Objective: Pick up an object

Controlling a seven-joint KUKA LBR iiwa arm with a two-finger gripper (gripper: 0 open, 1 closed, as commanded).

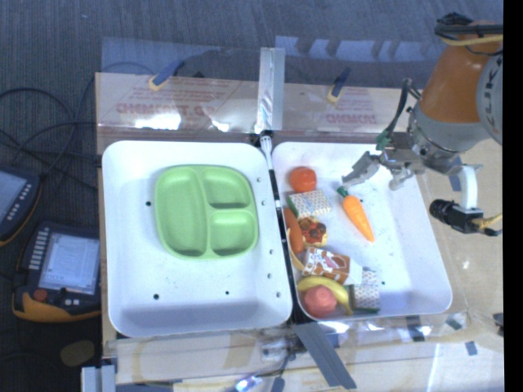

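The right bin (pixel 409 243) holds an orange carrot (pixel 357 216) lying near its middle, pointing toward the bottom right. An orange-red tomato (pixel 303 178) sits at the bin's upper left. Below it along the left wall lie several small packets (pixel 311 205), a patterned snack pack (pixel 327 264), a banana (pixel 328 285) and a pink-red fruit (pixel 319 301). My gripper (pixel 381 170) hangs over the upper right part of this bin, just above and right of the carrot's leafy end. Its fingers are spread apart, with nothing between them.
A green divided plate (pixel 207 211) lies in the left bin (pixel 131 284). A metal divider post (pixel 270 88) stands between the bins at the back. A black cable fitting (pixel 452 212) juts from the arm beyond the right bin's edge. A tablet (pixel 64 261) lies far left.
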